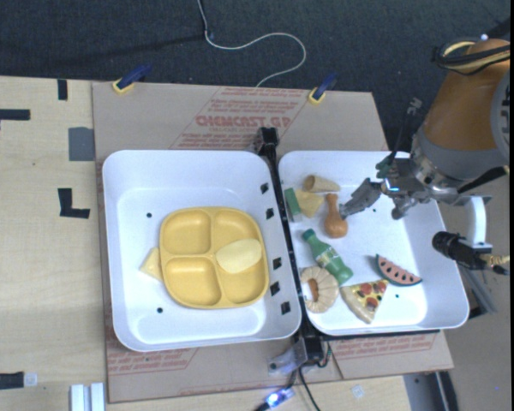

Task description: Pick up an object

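The right bin (437, 229) holds several toy foods: a tan cone-shaped piece (320, 182), a pale cheese wedge (305, 202), a brown drumstick (334, 219), a green bottle (328, 255), a round sandwich (319, 288), a pizza slice (365, 299) and a watermelon slice (398, 271). My gripper (379, 205) hangs over the upper middle of this bin, just right of the drumstick. It is open, with nothing between its fingers; one dark finger (358, 201) points down-left toward the drumstick.
The left bin (128, 187) holds a yellow divided plate (188, 238) with a pale yellow oval piece (239, 254) on it, and a yellow wedge (150, 265) sticks out from under the plate's left side. A black divider (277, 229) runs between the bins. The arm body fills the upper right.
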